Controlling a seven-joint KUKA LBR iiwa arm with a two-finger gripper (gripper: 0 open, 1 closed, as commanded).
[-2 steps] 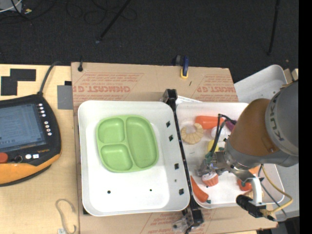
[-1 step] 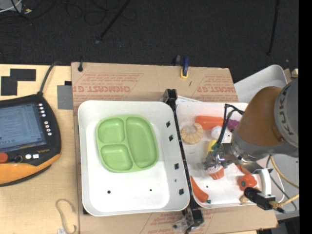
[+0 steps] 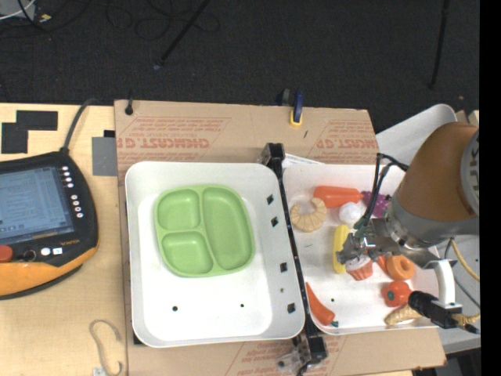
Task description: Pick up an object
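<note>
Toy foods (image 3: 342, 247) crowd the right bin (image 3: 352, 312) around the gripper (image 3: 362, 245), whose grip I cannot tell.

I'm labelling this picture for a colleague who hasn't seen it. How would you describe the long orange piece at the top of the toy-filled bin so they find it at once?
Start at the right white bin, the one crowded with toy food. Along its far side, left of the purple piece, lies the toy carrot. It is the only long, smooth orange stick lying flat there, unlike the pale ring-shaped toy below it and the upright yellow piece.
</note>
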